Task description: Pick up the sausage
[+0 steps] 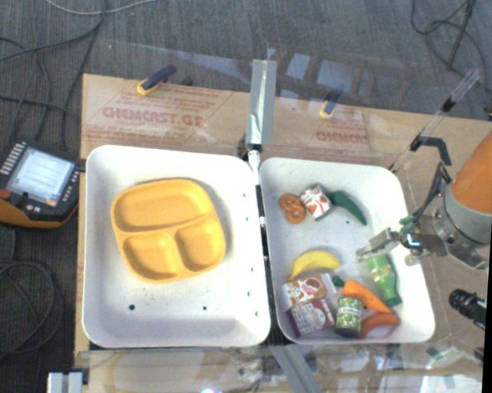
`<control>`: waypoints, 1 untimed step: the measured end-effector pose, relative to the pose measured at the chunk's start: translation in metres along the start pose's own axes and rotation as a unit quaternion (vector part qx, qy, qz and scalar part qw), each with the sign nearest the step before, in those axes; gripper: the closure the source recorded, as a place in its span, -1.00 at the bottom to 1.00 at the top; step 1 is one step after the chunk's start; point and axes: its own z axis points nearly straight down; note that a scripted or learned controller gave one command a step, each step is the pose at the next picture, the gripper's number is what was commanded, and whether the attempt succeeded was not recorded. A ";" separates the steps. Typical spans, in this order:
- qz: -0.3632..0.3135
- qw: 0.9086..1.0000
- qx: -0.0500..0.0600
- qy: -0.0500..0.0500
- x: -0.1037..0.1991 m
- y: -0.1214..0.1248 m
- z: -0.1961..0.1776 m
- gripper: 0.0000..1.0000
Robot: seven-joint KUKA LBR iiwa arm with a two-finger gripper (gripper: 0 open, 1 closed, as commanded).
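The yellow tray (170, 226) occupies the left bin (95, 307). The sausage (378, 323) lies at the right bin's (348, 175) near-right corner, under the carrot (367, 296). The gripper (386, 240) hovers above, apparently unloaded; spread indeterminate. Approach step: descend toward the sausage.
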 end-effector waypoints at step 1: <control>0.018 1.000 -0.006 -0.001 0.076 -0.008 0.115 -1.00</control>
